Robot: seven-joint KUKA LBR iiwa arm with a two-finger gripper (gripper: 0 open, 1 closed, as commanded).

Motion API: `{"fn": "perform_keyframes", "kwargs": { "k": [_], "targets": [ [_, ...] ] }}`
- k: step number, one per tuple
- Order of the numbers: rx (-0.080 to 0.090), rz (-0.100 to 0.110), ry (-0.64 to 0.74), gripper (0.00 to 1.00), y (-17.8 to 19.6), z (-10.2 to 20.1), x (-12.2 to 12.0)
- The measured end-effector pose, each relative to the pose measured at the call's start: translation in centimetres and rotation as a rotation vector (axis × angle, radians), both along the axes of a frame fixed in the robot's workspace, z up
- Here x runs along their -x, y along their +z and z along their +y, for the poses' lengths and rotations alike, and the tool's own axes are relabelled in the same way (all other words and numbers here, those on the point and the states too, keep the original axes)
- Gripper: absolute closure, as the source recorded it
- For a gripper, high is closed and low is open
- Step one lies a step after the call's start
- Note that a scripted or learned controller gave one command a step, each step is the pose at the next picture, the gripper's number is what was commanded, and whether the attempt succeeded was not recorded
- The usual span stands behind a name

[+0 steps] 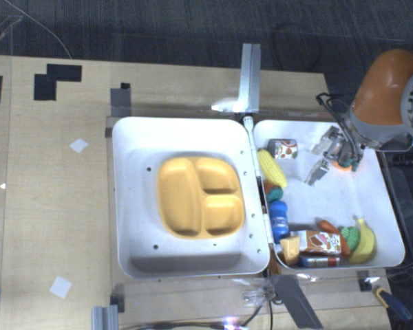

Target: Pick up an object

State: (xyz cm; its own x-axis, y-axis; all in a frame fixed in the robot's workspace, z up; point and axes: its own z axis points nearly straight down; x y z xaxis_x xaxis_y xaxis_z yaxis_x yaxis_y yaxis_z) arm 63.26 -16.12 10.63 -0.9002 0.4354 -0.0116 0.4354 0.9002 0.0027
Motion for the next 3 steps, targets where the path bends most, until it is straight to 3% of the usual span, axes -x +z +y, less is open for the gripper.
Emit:
{"fn": "perform_keyframes", "kwargs": {
  "k": [1, 2, 3],
  "targets": [
    [0.001, -0.007, -0.058, 0.00, 8.9, -0.1, 4.6],
    [-0.002, 0.004, -0.169, 0.00, 6.3, -4.6, 7.7],
    [-0.005, 0.006, -0.402, 0.00, 2.0, -4.4, 10.3]
  ]
}}
